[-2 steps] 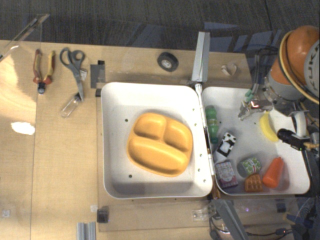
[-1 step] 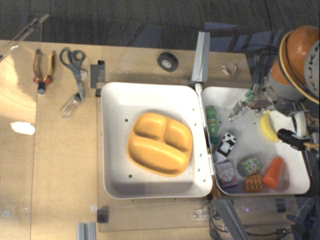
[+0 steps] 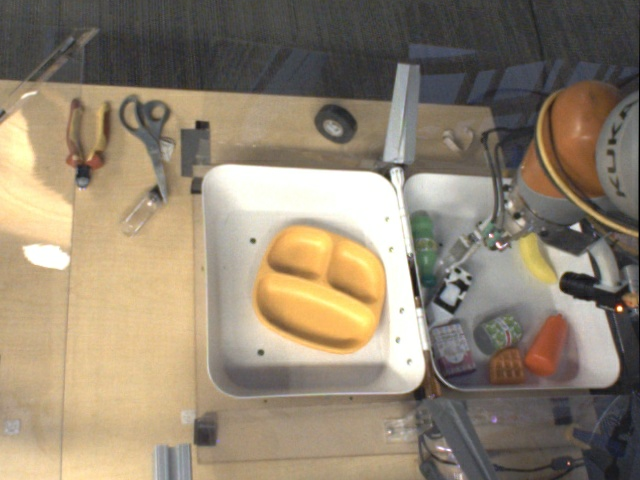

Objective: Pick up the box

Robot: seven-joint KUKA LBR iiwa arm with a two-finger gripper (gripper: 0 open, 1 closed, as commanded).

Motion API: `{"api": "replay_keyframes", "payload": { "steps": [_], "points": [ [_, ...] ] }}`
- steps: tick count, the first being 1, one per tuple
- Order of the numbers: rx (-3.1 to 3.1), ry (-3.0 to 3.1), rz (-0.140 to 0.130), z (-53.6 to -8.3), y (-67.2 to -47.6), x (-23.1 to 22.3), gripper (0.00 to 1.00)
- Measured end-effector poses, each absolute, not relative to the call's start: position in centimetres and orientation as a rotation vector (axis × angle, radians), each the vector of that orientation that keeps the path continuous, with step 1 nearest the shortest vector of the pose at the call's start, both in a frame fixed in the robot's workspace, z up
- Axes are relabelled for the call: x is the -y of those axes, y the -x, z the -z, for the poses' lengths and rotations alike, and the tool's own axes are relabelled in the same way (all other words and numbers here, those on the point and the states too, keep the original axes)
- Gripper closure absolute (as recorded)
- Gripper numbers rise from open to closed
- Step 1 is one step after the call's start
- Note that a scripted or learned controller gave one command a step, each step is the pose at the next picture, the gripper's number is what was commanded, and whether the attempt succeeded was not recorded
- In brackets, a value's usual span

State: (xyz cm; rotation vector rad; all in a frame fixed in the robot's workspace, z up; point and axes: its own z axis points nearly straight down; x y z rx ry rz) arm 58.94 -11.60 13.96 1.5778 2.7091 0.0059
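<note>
A: Where's the box [image 3: 450, 347]?
B: Lying flat in the right bin [image 3: 600, 376], front-left corner, beside the waffle [image 3: 507, 366]. Small, purple-and-white print; lettering too tiny to read.
A: The gripper [image 3: 466, 251]?
B: Over the same bin, above a black-and-white item [image 3: 452, 290]; its spread I cannot tell.
A: Counts?
B: One box, green bottle [image 3: 424, 240], banana [image 3: 537, 259], carrot [image 3: 548, 344]. One yellow bread-like mould [image 3: 320, 286] in the left bin [image 3: 230, 268].

Scissors [image 3: 150, 138], pliers [image 3: 85, 138] and tape roll [image 3: 336, 123] on bench [image 3: 120, 348].
</note>
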Motion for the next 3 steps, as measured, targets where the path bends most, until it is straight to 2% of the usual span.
{"api": "replay_keyframes", "payload": {
  "steps": [1, 2, 3],
  "points": [
    [-2.56, -1.806, -0.007, -22.7, -55.7, 11.3, 0.0],
    [-2.696, -1.584, -0.009, -8.9, -56.7, 10.2, 0.0],
    [-2.59, -1.762, -0.005, -22.1, -57.7, 17.3, 0.0]
  ]
}}
